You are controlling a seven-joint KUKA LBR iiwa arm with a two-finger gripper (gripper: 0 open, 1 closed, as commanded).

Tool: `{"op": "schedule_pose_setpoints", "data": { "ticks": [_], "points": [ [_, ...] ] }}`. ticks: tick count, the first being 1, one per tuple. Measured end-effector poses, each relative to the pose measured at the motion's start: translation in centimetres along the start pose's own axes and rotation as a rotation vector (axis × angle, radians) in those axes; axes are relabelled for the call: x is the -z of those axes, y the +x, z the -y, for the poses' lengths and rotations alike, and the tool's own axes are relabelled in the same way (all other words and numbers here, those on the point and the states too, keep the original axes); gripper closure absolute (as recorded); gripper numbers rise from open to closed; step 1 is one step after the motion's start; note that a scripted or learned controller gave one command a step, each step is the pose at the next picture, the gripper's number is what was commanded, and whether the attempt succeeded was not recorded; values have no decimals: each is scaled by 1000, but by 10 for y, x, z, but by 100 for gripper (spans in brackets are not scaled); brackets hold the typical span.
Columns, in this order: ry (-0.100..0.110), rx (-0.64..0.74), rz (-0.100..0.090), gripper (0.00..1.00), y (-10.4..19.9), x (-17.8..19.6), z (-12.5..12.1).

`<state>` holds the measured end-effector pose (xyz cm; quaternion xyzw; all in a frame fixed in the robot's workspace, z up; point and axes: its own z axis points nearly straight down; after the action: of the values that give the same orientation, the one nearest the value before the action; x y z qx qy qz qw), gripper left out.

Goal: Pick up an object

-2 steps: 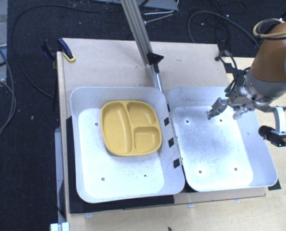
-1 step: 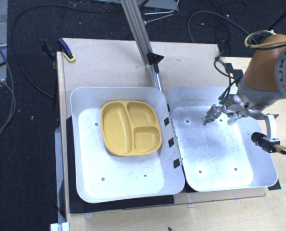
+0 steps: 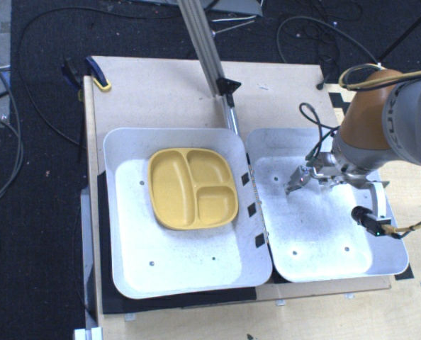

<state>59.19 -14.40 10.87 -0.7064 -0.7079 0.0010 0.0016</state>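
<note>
In the camera view, two white bins sit side by side on the desk (image 3: 281, 83). The left bin (image 3: 132, 261) holds a yellow plate (image 3: 193, 188) with three compartments. The plate lies flat in the upper middle part of this bin, close to the edge next to the other bin, and nothing touches it.

The arm (image 3: 384, 122) comes in from the right and bends down over the right bin (image 3: 324, 253). The orange band is seen above the wrist. The jaws (image 3: 294, 184) are low over the upper left part of the right bin, pointing to the left, toward the plate. They look a little spread, and there is nothing between them. They are well apart from the plate, with the edges of both bins between.

A grey metal pole (image 3: 203, 37) runs slanted from the top of the view down to the place where the bins meet. A blue and yellow clamp (image 3: 97, 74) sits on the upper left corner of the desk. Black cables (image 3: 26, 98) lie on the dark floor around the desk.
</note>
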Motion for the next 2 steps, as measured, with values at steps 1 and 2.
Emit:
{"op": "schedule_pose_setpoints", "data": {
  "ticks": [1,2],
  "points": [
    [-5,-2,2,100,-1,14,-1],
    [-9,-3,3,100,-11,71,-3]
  ]
}}
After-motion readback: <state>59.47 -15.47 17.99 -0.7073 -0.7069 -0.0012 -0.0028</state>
